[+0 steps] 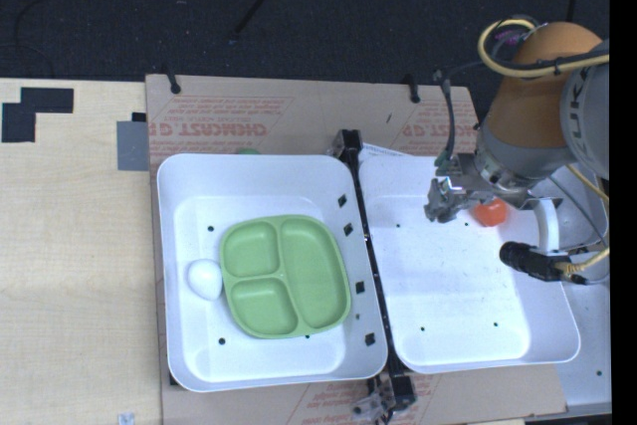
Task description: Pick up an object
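Your bench is pale wood with a cardboard sheet under two shallow white bins, and dark floor lies beyond. Nearest you, the left bin holds a green divided plate with a white ball touching its left edge. The right bin has a bare floor in front. Farther back along its right side you see the gripper low over the bin, and a small orange object just beside it — not between the fingers. Whether the tool is parted or closed, you cannot tell from here. Behind it rises the grey arm with its orange band
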Available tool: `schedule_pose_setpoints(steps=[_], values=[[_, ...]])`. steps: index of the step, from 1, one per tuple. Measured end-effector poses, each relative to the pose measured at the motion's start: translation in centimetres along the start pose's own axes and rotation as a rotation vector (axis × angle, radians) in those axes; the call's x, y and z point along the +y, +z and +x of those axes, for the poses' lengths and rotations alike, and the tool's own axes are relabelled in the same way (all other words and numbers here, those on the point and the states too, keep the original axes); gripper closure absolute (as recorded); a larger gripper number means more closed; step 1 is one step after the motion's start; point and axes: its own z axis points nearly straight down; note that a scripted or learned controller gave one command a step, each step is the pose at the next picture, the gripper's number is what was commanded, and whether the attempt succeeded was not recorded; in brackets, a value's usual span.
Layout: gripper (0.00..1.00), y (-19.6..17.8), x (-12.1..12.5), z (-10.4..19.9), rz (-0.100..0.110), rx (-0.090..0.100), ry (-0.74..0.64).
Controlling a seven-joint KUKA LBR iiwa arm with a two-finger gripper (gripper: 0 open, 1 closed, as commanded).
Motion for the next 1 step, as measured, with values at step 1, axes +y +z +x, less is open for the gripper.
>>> schedule_pose_setpoints(steps=[1], values=[[1.0, -0.46, -2.09, 5.71, -0.001, 0.001, -0.002]])
